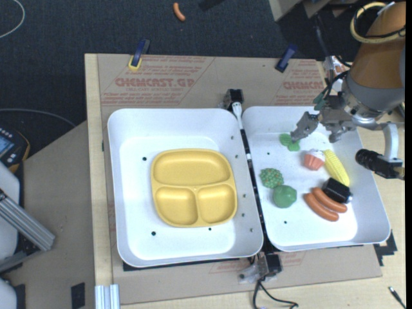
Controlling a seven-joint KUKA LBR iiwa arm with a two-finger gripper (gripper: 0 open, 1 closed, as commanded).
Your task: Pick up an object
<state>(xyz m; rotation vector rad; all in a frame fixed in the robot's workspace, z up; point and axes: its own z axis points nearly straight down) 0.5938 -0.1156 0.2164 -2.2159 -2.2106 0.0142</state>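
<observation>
While the arm reaches in from the right side of the camera view, its gripper [320, 129] hangs over the far part of the right bin [373, 227], and the two fingers [302, 129] stand apart with nothing between them, so it is released.

Just under the left finger lies a small flat green piece [289, 141], the nearest thing to take. Nearer the front are a bumpy green broccoli [271, 176], a round green vegetable [284, 196], a corn cob [336, 166], a small pink and white piece [313, 160], two sausages [322, 205] and a black block [336, 190] lying on them.

These look like plastic toy foods, so I judge they are light, stiff and rather smooth, not fragile. The flat green piece is low against the floor, so the fingers may slip over it. I think the corn cob is easier, if it is taken across its narrow middle. The round vegetable could roll away.

The bin floor is white, smooth and shallow, so things may slide when they are pushed. The left bin [122, 134] bears a yellow divided tray [193, 187]. Both bins rest on a cardboard sheet [193, 76] held with clamps [138, 55], over a dark carpet [64, 18] where a small orange piece [179, 11] lies.
</observation>
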